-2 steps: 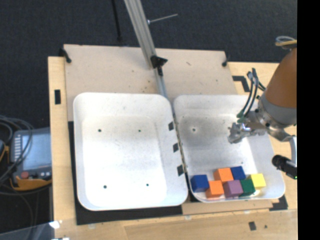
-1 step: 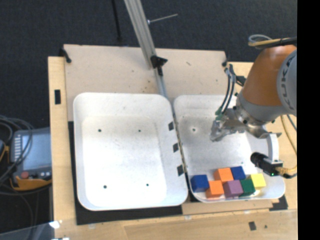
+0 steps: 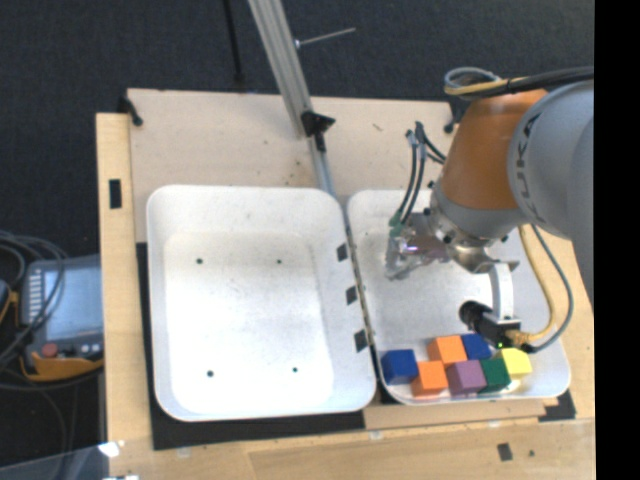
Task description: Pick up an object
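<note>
Coloured blocks [image 3: 455, 365] huddle in the near right corner of the right bin [image 3: 372, 230] — blue [image 3: 399, 365], two orange, purple, green and yellow, packed touching against the near wall, probably where earlier handling has herded them. Any one would do for the pick, though so tight a cluster looks awkward to get hold of. Farther back over the same bin, the gripper [image 3: 405, 255] hangs at the end of the grey and orange arm [image 3: 490, 163], well apart from the blocks, with nothing seen in it; whether it is open or closed cannot be told. Left of it lies the left bin [image 3: 250, 298], speckled white. Both bins rest on a pale wooden bench [image 3: 215, 133] — dark carpet beyond, a metal rail [image 3: 283, 53] slanting up at the far side.
</note>
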Controlling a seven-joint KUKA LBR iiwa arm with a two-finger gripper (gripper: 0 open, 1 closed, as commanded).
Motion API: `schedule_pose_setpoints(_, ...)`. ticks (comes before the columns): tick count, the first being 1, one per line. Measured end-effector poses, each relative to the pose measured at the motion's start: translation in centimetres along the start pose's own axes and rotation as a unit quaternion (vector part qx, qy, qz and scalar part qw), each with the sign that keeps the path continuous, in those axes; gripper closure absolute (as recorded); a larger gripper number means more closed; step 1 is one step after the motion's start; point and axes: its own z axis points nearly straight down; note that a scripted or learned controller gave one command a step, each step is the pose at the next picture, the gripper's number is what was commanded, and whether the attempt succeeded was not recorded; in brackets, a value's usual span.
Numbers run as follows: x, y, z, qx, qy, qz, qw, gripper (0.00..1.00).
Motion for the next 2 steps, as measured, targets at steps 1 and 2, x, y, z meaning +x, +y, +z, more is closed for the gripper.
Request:
schedule_pose_setpoints(1,4.8,1.6,0.3,-0.001,0.0,-0.001,1.0,1.0)
schedule_pose_setpoints(2,9.6,2.1,0.2,-0.001,0.001,-0.001,1.0,1.0)
